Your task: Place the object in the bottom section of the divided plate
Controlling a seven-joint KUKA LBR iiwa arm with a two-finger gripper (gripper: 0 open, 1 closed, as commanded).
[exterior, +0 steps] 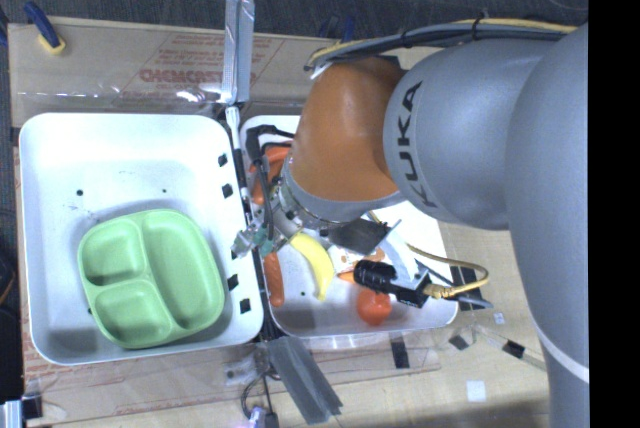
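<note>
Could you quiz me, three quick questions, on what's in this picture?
1. True or false: the green divided plate lies in the left bin.
2. Which bin holds the banana? A left, B right.
3. Fill in: the plate has ___ sections.
Key: 1 true. 2 B, the right bin, under the arm. 3 three.

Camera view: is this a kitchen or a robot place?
Probably a robot lab bench, not a kitchen. A big grey KUKA arm reaches over two white bins, one with a green divided plate, the other with a banana, apparently a toy.
</note>
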